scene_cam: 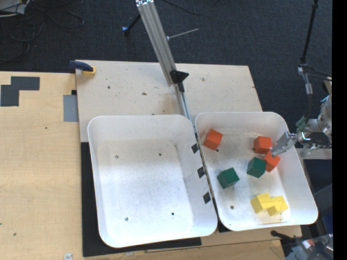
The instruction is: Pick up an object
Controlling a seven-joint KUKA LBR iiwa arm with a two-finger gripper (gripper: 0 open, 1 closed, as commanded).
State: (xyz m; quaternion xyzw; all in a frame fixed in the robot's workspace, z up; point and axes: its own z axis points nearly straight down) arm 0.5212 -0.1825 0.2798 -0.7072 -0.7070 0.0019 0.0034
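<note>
The right bin (290, 145) holds several blocks. An orange block (213, 139) lies near its left wall. A red-orange block (262, 144) sits toward the right, with another orange block (271, 162) just below it. Two green blocks (228, 177) (256, 167) lie in the middle. A yellow piece (268, 203) rests near the front. My gripper (278, 149) reaches in over the bin's right rim, its tip right beside the lower orange block and close to the red-orange one. Nothing is visibly lifted.
The left bin (108, 145) stands next to the right one, with small black clips (200, 171) along the shared wall. A slanted aluminium bar (160, 42) rises behind the bins. The wooden bench (32, 167) spreads to the left.
</note>
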